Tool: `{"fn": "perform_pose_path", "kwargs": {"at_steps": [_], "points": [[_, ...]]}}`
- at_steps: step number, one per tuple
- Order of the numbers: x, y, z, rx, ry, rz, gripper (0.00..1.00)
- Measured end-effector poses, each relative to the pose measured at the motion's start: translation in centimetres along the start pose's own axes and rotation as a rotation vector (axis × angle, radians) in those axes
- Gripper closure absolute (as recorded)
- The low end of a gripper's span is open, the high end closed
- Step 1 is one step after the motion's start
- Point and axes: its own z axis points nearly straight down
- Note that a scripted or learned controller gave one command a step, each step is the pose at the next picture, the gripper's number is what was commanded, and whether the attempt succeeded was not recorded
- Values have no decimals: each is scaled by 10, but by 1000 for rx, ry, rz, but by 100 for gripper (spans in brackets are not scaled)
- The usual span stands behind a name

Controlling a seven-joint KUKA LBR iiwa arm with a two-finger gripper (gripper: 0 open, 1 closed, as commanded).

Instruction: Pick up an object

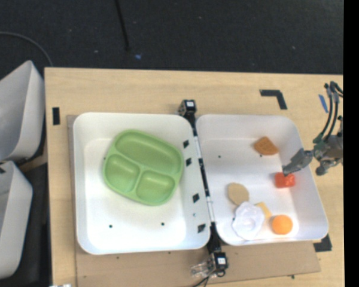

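The right bin point(227, 130) holds several small objects. These include a red block point(285, 180), a brown-orange piece point(265, 146), a tan oval point(238, 192), a white crumpled object point(248, 220) and an orange ball point(281, 224). My gripper point(308, 165) hangs over the bin's right edge, coming in from the right. Its fingers stand apart with nothing between them. The left fingertip point(293, 164) is just above the red block, touching or nearly touching its top.
A green divided plate point(143, 167) lies in the left bin point(90, 220). A ridge with black clips point(198, 166) separates the two bins. A small yellow bit point(262, 208) lies between the white object and the orange ball. Bare wooden bench point(137, 91) surrounds the bins.
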Motion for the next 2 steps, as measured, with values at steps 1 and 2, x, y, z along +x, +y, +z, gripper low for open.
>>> {"fn": "perform_pose_path", "kwargs": {"at_steps": [1, 2], "points": [[1, 2, -6, -12, -4, -4, 0], [-5, 10, 52, -7, -2, -2, 0]]}}
